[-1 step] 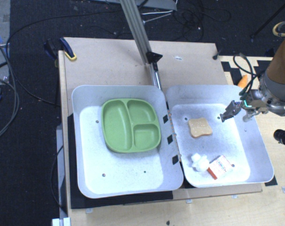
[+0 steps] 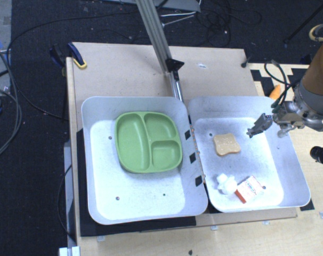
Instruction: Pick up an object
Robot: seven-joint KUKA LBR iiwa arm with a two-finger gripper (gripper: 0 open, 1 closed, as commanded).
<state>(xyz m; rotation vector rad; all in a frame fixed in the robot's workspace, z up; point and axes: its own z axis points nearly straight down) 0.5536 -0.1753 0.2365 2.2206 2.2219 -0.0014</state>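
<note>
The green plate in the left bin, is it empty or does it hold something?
Empty. All three compartments of the green plate show only bare green surface.

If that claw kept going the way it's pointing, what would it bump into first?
Probably the toast in the right bin. The gripper points left and down toward it, though height above the bin is hard to judge from this slant.

You've got a divided plate (image 2: pixel 148 142) in the left bin (image 2: pixel 97 196). In the right bin (image 2: pixel 289 159), toast (image 2: pixel 226 144) lies far; a crumpled scrap (image 2: pixel 226 183) and small carton (image 2: pixel 250 189) sit nearer.
</note>
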